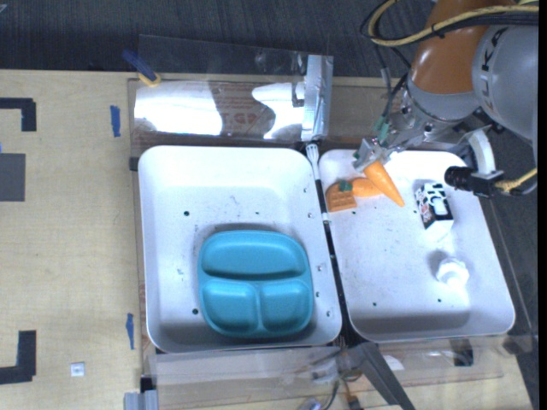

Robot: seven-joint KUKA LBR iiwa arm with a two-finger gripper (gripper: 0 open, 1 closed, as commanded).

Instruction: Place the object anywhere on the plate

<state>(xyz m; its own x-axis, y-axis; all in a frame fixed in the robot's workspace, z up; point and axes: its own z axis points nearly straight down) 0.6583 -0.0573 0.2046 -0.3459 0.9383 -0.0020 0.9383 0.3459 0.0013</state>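
blue plate (255, 283), orange carrot (379, 183), pincer (373, 154)

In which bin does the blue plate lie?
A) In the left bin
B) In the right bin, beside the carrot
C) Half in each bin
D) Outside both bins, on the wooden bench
A: the blue plate lies wholly inside the left bin, toward its near side, while the carrot is in the right bin.
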